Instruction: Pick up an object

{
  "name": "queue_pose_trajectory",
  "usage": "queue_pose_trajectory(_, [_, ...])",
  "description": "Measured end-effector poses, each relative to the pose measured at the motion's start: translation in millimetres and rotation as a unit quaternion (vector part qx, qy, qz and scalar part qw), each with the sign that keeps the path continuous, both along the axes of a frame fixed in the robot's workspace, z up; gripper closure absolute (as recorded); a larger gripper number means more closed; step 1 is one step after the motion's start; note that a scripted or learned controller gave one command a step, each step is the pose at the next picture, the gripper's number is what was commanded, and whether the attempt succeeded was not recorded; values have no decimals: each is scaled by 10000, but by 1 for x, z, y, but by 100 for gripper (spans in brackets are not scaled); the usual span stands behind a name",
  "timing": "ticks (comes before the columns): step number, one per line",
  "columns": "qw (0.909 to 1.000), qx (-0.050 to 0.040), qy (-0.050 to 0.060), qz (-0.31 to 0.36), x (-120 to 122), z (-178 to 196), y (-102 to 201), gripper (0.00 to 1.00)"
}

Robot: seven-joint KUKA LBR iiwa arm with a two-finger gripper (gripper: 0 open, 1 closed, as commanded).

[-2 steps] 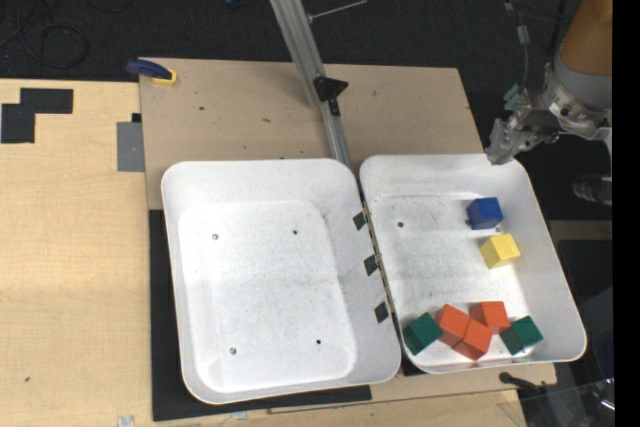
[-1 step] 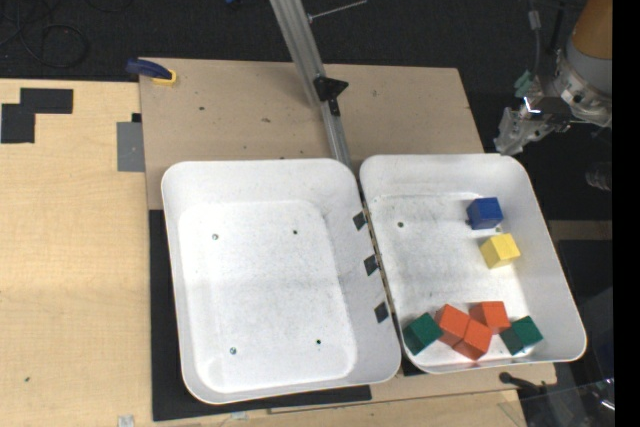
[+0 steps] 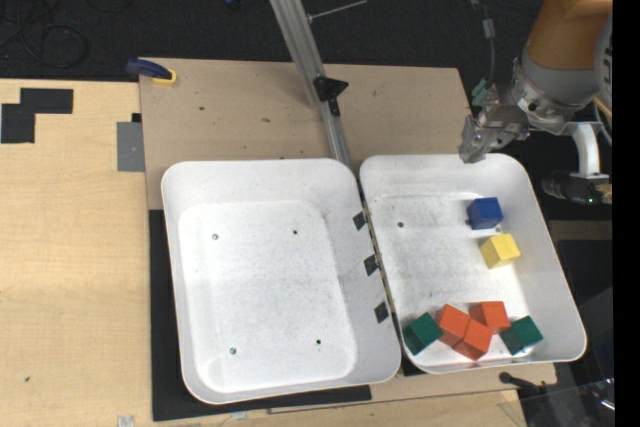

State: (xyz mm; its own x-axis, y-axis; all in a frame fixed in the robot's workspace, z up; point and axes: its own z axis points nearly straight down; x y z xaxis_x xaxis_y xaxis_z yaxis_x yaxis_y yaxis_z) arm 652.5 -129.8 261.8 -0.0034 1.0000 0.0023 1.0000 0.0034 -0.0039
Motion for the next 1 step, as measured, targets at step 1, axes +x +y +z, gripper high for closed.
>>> queue_pose_trajectory(1, [10000,4,1,4,-2,-10,61,100])
